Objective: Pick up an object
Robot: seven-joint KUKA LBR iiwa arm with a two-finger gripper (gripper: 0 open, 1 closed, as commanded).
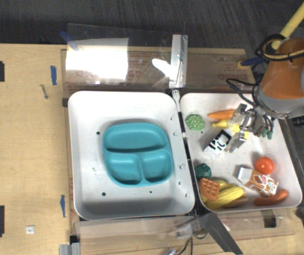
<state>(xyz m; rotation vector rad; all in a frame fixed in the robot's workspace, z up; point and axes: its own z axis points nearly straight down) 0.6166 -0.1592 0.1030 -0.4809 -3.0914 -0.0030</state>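
Overhead view of my bench, two white bins side by side. The left bin (83,142) holds a teal divided plate (137,153) near its centre, with three compartments. The right bin (292,163) carries the toy food from which I am to pick one object. At about 10 o'clock in that bin lies a green round piece (195,122); just toward 3 o'clock from it rests an orange carrot (222,114), with a small yellow piece (220,124) touching its lower side. Near the bin's centre sits a black-and-white block (218,141). Toward 7 o'clock I see a dark green piece (202,170), a waffle (210,187) and a yellow corn cob (230,195) packed close together. Toward 5 o'clock lie a small white cube (244,173), a red tomato (265,165), a printed carton (263,184) and a red sausage (271,198). My arm (284,84) enters at 2 o'clock, its orange band above the wrist. The gripper (243,129) hangs over the bin's upper middle, between the carrot and the black-and-white block; I cannot tell from this view how it is set, nor whether anything is in it.
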